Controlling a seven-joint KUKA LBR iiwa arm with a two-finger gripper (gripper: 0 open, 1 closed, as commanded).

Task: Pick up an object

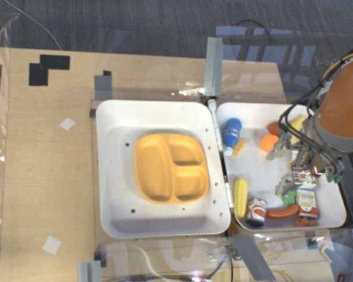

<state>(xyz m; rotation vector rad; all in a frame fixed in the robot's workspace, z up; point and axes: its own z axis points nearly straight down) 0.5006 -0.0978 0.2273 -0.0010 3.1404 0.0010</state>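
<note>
No legible text; the labelled bottle (306,199) print is too small.

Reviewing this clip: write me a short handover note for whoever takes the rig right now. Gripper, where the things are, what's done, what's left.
Gripper: low over the right bin, near its right side; nothing seen held.
Right bin contents: blue bottle at upper left, orange ball beside the arm, corn cob at lower left, small can and sausage along the bottom edge, a carton just below the gripper.
Left bin: a yellow divided tray sits in it.
Done: arm is positioned over the objects.
Left: grasp one item and lift it; the carton looks nearest.
</note>
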